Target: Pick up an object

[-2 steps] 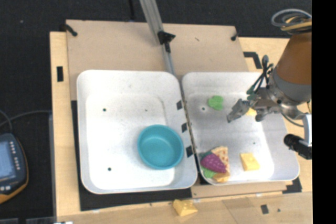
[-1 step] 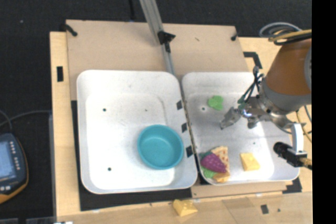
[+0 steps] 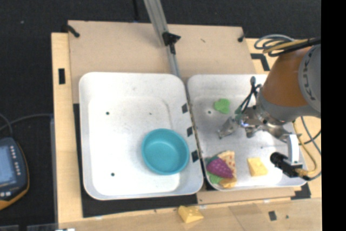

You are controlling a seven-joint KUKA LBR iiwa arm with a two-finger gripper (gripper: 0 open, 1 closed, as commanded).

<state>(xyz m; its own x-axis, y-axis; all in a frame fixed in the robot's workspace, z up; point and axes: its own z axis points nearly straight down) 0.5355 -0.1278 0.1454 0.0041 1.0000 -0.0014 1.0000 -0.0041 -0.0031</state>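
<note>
Two shallow white bins sit side by side on the bench (image 3: 124, 48). The left bin (image 3: 108, 94) carries a teal bowl (image 3: 165, 151), round, open side up, low in the bin's right half and near the wall shared with the right bin (image 3: 208, 89).

Candidate objects, all in the right bin:
- Small green piece (image 3: 221, 105), rounded and soft-edged, pale lime, lying alone in the upper middle of the bin, apart from everything else.
- Purple grape bunch (image 3: 220, 167), magenta-violet and knobbly, in the lower left corner.
- Tan wedge with dark specks (image 3: 226, 158), touching the upper right of the grapes; it reads as a pizza-like slice, but the detail is too coarse to be sure.
- Yellow block (image 3: 257, 166), roughly square, cheese-coloured, lying flat near the lower wall, to the right of the grapes and separate from them.

A further yellow wedge (image 3: 190, 214) lies outside the bins on the bench's front edge.

The arm (image 3: 289, 86) enters from the right, orange band above the grey wrist, over the right bin's right half. The hand (image 3: 233, 126) points left over the bin's middle, below and right of the green piece and above the wedge and grapes. Its grey fingers appear slightly parted with bare bin floor around the tips; nothing lies between them. It touches none of the objects, as far as the slant of the view allows.
</note>
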